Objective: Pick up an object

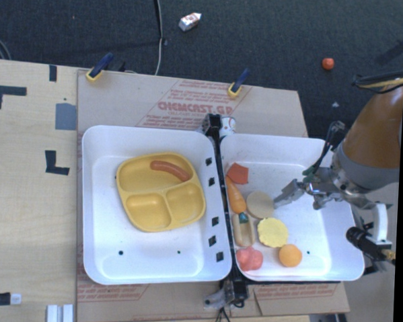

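Your end effector (287,193) hangs over the right bin (323,153), just right of the tan disc (260,204); its fingers are too blurred for you to tell their spread. Below the disc lie a yellow piece (272,232) and an orange ball (290,255); left of the disc sits a carrot (236,198). The yellow tray (161,192) sits in the left bin (99,185).

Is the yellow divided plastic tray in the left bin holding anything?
Yes. The yellow divided plastic tray holds one reddish-brown toy sausage in its long top compartment. Its two lower compartments show bare yellow.
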`<state>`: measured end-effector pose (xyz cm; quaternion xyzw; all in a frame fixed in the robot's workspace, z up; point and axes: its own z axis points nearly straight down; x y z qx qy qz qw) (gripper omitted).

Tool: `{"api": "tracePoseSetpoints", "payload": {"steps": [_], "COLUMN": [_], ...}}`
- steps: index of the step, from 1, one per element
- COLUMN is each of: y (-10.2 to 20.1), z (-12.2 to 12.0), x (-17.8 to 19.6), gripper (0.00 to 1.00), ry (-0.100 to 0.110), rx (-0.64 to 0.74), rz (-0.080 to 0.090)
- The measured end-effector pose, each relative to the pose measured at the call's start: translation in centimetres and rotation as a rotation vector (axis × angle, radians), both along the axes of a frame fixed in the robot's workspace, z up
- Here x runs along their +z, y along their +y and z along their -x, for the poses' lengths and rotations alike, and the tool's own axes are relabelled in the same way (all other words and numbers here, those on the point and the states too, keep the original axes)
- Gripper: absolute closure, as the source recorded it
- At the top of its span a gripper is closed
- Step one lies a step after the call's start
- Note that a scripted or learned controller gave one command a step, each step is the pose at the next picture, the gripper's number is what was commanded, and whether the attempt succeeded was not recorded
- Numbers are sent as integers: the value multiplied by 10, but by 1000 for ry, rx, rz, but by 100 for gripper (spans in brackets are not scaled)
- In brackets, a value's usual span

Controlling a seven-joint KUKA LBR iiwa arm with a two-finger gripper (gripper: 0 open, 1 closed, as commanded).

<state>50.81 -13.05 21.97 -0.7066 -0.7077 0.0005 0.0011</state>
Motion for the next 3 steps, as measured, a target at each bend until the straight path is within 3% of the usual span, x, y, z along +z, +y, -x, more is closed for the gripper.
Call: {"api": "tracePoseSetpoints", "payload": {"steps": [1, 2, 3], "y": [29, 31, 99], "z": [14, 13, 12], "x": [-122, -112, -31], "gripper": [0, 100, 100], "ry": [-8, -6, -7], "rx": [-2, 0, 7], "rz": [3, -1, -2]}}
